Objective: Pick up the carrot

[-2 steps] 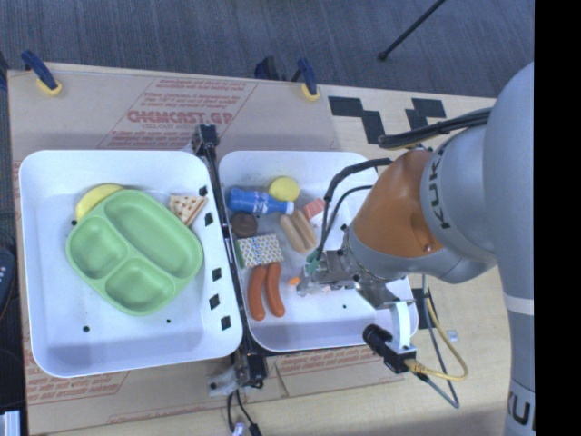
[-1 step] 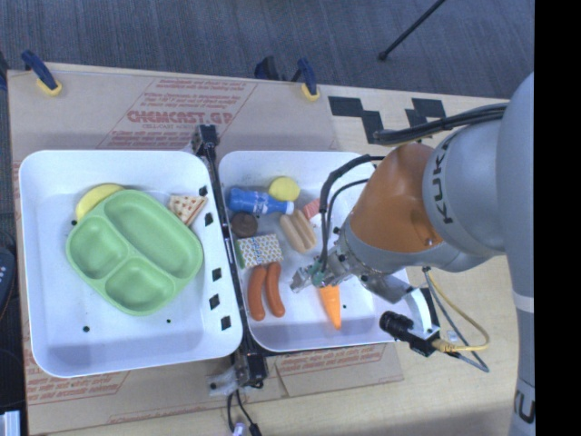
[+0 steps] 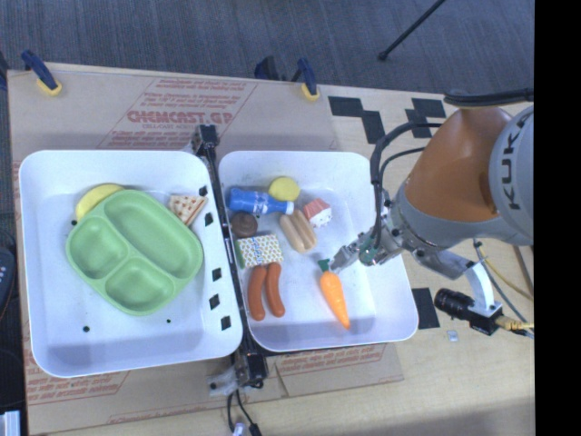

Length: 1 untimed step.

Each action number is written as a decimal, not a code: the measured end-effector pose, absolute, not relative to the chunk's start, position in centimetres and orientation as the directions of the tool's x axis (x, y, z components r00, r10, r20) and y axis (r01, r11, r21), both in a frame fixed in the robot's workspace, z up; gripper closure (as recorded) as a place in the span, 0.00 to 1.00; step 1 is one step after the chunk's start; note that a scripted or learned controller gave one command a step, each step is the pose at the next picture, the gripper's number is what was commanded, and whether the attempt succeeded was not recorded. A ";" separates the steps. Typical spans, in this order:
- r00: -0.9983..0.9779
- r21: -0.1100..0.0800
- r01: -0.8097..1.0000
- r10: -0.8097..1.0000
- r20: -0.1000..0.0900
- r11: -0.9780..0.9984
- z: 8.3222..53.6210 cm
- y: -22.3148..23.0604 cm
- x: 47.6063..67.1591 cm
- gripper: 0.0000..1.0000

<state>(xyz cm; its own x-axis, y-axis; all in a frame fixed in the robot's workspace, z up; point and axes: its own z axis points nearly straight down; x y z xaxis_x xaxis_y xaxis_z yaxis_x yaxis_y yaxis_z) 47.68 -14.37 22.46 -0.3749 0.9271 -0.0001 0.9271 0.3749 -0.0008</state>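
the carrot (image 3: 334,298) lies in the right bin (image 3: 392,309) near its front right corner, leafy end just below the gripper (image 3: 348,257); whether the claw is released or clenched, i cannot tell.

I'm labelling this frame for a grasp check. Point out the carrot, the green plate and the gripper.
carrot (image 3: 335,298): camera view, middle of the orange body.
green plate (image 3: 134,248): camera view, central ridge between compartments.
gripper (image 3: 349,257): camera view, at its tip.

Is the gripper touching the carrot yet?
Cannot tell. In the camera view the gripper sits right at the leafy top of the carrot in the right bin, with no plain gap or contact between them. The carrot lies flat on the bin floor.
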 end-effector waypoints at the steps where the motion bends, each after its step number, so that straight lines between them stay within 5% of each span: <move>1: -0.402 -0.003 0.916 0.916 0.003 0.402 9.1 -11.8 47.6 1.00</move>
<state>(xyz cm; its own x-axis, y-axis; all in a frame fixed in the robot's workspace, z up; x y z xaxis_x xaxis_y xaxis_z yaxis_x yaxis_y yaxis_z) 47.61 -11.83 9.11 -0.4019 0.9157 0.0029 0.9157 0.4019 -0.0025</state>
